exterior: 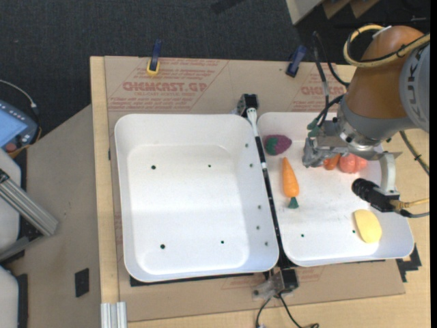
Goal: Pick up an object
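Your gripper (326, 157) hangs low in the right bin (321, 248); you cannot tell its state. A carrot (290, 178) lies just left, a lemon (368, 225) near the front.

Both bins are plain white, the left bin (184, 197) dotted with a few small dark spots and the right bin (328, 244) holding the colour: an orange carrot (290, 178) with a green tip, a purple and green piece (277, 143), a yellow lump (368, 225) and a red-orange piece (348, 161). The desk (109, 183) is tan board printed with faded red lettering. The arm (382, 80) is grey with an orange band.
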Motion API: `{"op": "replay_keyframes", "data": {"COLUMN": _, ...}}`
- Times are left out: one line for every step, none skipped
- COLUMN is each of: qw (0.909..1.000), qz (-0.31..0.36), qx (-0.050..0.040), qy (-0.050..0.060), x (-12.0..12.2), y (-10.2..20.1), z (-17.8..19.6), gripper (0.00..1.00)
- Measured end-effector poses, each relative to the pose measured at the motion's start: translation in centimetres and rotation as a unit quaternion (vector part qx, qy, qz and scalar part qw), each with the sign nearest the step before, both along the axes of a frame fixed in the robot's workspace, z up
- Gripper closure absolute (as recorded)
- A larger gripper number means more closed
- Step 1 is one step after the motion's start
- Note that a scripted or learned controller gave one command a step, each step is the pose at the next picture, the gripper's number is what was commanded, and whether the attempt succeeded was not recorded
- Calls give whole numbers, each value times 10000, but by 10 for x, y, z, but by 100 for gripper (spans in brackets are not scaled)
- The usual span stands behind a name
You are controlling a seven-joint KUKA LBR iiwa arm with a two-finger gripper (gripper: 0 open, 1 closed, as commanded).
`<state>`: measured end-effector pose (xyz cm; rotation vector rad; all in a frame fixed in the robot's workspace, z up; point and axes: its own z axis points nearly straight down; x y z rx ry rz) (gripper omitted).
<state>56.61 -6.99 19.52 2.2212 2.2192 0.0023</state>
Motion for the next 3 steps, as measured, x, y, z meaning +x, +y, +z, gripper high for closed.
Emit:
{"op": "replay_keyframes", "data": {"qw": 10000, "qz": 16, "qx": 4, "qy": 11, "x": -42, "y": 38, "z": 53, "gripper": 100}}
{"op": "replay_keyframes", "data": {"qw": 10000, "qz": 16, "qx": 1, "qy": -3, "x": -22, "y": 69, "z": 85, "gripper": 100}}
{"op": "replay_keyframes", "data": {"qw": 10000, "qz": 10, "qx": 4, "qy": 27, "x": -40, "y": 95, "z": 68, "gripper": 100}}
